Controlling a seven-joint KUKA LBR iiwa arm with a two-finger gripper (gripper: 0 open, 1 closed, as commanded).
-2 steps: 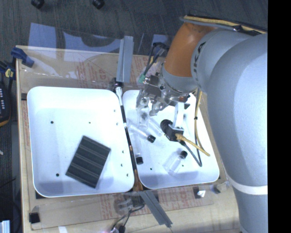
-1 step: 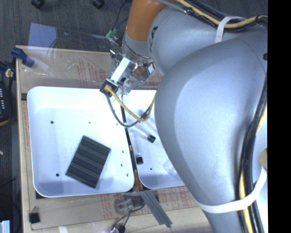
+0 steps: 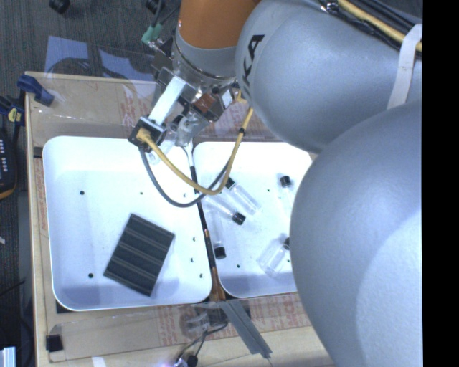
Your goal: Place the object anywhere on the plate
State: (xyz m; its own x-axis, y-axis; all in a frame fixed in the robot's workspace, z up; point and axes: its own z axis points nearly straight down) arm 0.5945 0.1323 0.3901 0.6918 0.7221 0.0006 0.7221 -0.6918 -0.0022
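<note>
I see the hand (image 3: pixel 179 132) above the bins' far edge; whether it's spread, I cannot tell. A dark ridged plate (image 3: pixel 140 254) lies in the left bin (image 3: pixel 72 165); clear vials (image 3: pixel 240 201) in the right.

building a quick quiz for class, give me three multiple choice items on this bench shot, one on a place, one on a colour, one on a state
1. Where does the dark ribbed plate lie?
A. in the left bin
B. in the right bin
C. on the floor

2. What colour is the band above the arm's wrist?
A. green
B. orange
C. blue

3. How does the plate's top stand?
A. a clear vial rests on it
B. the claw presses on it
C. nothing rests on it

Answers: 1 A, it sits on the floor of the left bin. 2 B, the band is orange. 3 C, the clear vials lie in the right bin, and the claw is up at the bins' far edge.
</note>
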